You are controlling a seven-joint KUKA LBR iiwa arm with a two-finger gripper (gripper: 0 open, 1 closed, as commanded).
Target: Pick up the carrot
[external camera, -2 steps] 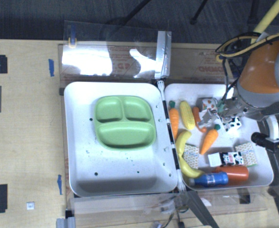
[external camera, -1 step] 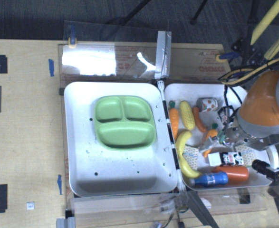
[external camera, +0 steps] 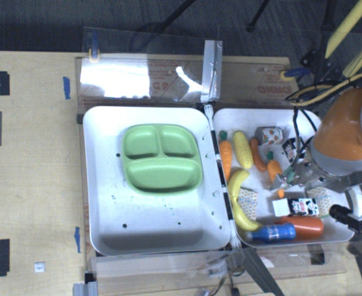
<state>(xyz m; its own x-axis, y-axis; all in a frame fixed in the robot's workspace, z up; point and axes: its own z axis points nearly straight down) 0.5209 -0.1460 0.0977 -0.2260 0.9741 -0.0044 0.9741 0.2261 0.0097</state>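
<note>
An orange carrot (external camera: 226, 157) with a green top lies along the left wall of the right bin (external camera: 329, 239), beside a yellow corn cob (external camera: 242, 151). Two smaller orange carrot-like pieces (external camera: 272, 169) lie just right of the corn. My gripper (external camera: 290, 176) hangs low over the middle of the right bin, right beside the nearer small orange piece and well to the right of the long carrot. The grey arm with its orange band (external camera: 346, 131) hides the bin's right side.
A yellow banana (external camera: 238, 201), a blue bottle (external camera: 273, 232), an orange-red bottle (external camera: 303, 226), a small carton (external camera: 269, 134) and several packets crowd the right bin. The left bin (external camera: 100, 184) holds a green divided plate (external camera: 162, 157). A raised divider (external camera: 215, 165) separates the bins.
</note>
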